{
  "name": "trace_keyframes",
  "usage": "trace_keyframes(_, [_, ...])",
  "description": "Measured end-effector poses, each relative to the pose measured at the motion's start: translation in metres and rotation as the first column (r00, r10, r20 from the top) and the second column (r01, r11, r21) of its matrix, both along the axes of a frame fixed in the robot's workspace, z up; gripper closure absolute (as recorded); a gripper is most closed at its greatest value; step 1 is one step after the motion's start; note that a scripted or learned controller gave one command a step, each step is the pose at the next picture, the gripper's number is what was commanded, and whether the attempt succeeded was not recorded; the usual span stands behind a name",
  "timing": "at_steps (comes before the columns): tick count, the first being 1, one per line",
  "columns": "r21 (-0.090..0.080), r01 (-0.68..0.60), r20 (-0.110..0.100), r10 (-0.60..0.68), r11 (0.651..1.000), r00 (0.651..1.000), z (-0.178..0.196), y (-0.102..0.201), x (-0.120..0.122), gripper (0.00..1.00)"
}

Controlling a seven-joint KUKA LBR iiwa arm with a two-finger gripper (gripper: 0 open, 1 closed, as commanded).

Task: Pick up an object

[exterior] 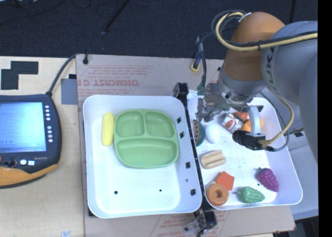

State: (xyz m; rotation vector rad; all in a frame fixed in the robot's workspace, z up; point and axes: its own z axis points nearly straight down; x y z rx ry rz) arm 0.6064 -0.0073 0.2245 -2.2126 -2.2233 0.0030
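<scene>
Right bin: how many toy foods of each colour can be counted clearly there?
Counted in the right bin:
White: 1, egg
Tan: 1, hot dog
Orange: 2, block, donut
Green: 1, berry
Purple: 1, grapes
Total: 6; things under the arm are unclear.

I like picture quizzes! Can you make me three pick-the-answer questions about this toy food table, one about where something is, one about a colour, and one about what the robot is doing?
1. Where is the yellow corn?
A. In the left bin, beside the green tray
B. In the right bin
C. On the screen

2. What colour are the grapes?
A. Green
B. Purple
C. Orange

3. Where is the robot's hand?
A. Over the green tray
B. Low in the right bin, above the white egg
C. Outside both bins

Answers: 1 A, the corn lies left of the green tray in the left bin. 2 B, they look purple. 3 B, the hand hangs in the right bin, just above the white egg.
</scene>
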Motion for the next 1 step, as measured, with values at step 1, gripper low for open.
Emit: trace_keyframes(1, [0.0,0.0,0.0,0.0,1.0,1.0,-0.0092,0.0512,-0.0047,1.0])
